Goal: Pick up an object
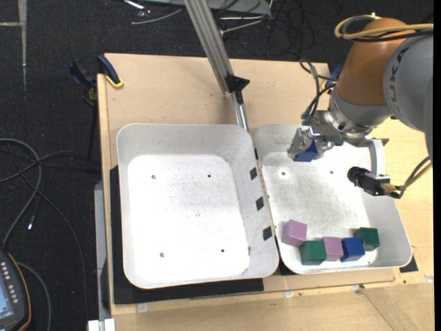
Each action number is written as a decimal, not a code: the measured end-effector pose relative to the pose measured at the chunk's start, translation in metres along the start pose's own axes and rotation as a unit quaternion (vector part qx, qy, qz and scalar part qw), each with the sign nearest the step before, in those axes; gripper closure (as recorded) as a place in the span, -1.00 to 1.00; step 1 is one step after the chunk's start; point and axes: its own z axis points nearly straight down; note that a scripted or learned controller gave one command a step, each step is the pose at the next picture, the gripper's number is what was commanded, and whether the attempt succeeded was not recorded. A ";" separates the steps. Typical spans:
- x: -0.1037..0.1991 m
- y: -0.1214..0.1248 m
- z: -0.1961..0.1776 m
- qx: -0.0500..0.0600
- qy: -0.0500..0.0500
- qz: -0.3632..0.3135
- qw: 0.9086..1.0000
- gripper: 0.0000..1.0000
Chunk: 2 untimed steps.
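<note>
My gripper (306, 145) hangs over the far part of the right bin (324, 185), near its back left corner. A small blue block (308, 149) shows between its grey fingers, lifted above the bin floor. Along the bin's near edge lie several cubes: a pink one (294, 232), a green one (313, 252), a second pink one (333, 247), a blue one (352, 247) and a dark green one (369, 237). They sit close together, well below the gripper.
The left bin (138, 150) stands beside the right one, sharing a middle rim (258, 192). A slanted metal pole (213, 40) rises behind the bins. A black sensor on a bracket (365, 178) hangs off the wrist over the right bin.
</note>
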 end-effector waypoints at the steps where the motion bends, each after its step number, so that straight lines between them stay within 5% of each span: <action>1: 0.002 -0.074 -0.005 0.005 -0.001 0.006 1.000 1.00; 2: 0.046 -0.068 -0.087 -0.001 -0.001 0.001 1.000 1.00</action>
